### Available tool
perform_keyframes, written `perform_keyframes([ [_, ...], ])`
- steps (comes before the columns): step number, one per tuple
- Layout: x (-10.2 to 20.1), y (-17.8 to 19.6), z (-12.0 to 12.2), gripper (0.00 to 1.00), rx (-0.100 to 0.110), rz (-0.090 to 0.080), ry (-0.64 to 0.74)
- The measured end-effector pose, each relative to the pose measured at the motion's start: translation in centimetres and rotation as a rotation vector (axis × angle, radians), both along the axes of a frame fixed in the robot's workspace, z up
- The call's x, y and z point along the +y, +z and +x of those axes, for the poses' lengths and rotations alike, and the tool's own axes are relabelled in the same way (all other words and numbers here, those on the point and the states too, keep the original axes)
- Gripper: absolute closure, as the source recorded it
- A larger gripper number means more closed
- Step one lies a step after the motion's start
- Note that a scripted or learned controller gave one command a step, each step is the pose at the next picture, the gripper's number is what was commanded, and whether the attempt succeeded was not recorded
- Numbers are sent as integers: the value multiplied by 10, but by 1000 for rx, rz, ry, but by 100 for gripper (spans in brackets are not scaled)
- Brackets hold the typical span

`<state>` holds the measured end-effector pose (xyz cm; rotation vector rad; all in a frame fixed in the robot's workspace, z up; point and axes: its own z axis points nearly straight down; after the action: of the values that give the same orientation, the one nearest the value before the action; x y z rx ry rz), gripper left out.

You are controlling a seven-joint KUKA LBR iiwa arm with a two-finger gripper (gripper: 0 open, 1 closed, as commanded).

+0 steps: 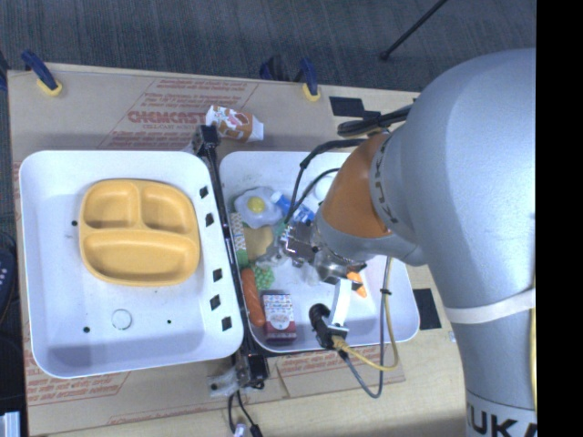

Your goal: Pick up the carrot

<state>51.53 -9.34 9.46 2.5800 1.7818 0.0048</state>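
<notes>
Two shallow white bins are sitting side by side on the desk [109,98]: the left bin [55,335] and the right bin [401,321]. One yellow plastic tray [138,229] with three compartments is lying in the left bin. One carrot [252,297], orange and tapered, is lying in the right bin against its left wall, at about 7 o'clock from the bin's centre. One dark red packet [278,316] is lying just beside the carrot at its 4 o'clock. One pale item with a yellow middle [256,207] is resting at the carrot's 12 o'clock, well apart from it. The grey arm [455,198] is covering much of the right bin. The hand [301,244] is hanging over the bin's centre, at the carrot's 2 o'clock; whether its fingers are apart or together cannot be told. Two blue clamps [41,71] [308,76] are gripping the desk's far edge.
</notes>
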Motion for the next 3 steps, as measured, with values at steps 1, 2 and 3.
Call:
perform_keyframes([
  [1,-55,57,57,0,9,5,-143],
  [2,-84,-3,21,0,9,5,-199],
  [3,-17,-4,-39,0,13,8,-295],
])
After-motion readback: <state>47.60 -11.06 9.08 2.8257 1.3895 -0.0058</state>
